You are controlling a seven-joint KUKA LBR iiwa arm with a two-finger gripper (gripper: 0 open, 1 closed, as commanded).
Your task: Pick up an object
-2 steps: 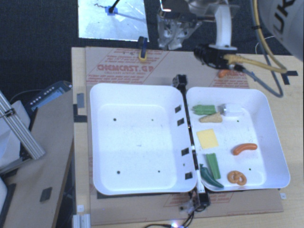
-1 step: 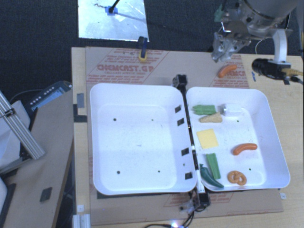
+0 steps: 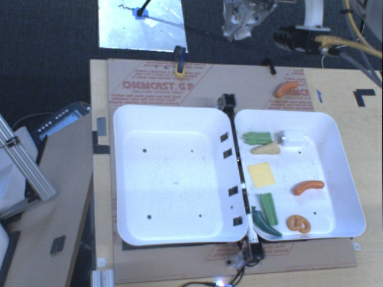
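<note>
The task stands at its very beginning, as far as one can judge; the gripper [image 3: 239, 18] hangs high at the top of the camera view, beyond the far edge of the bench [image 3: 203, 76], and it carries nothing between its fingers; the fingers seem to stand somewhat apart, with an empty gap, though the part is translucent and a little blurred. All the objects that could be picked lie in the right bin [image 3: 344, 160]; near its far wall there is a green leafy piece [image 3: 257, 138], and just beside it a pale wedge [image 3: 266, 149] and a small clear-white item [image 3: 291, 139]; toward the middle lies a yellow cheese slice [image 3: 261, 174]; at the right side a sausage [image 3: 308, 187]; near the front wall a pretzel [image 3: 298, 223], a green strip [image 3: 268, 207] and a dark green pepper [image 3: 265, 225], these two almost touching. The left bin [image 3: 173, 172] shows bare white floor. One more sausage [image 3: 286, 89] rests on the board outside the bins. The next move probably asks the arm to travel toward the viewer and come down over one chosen object; the sausage in the bin stands well apart from its neighbours, so it looks an easy choice; every object is well apart from the gripper now.
</note>
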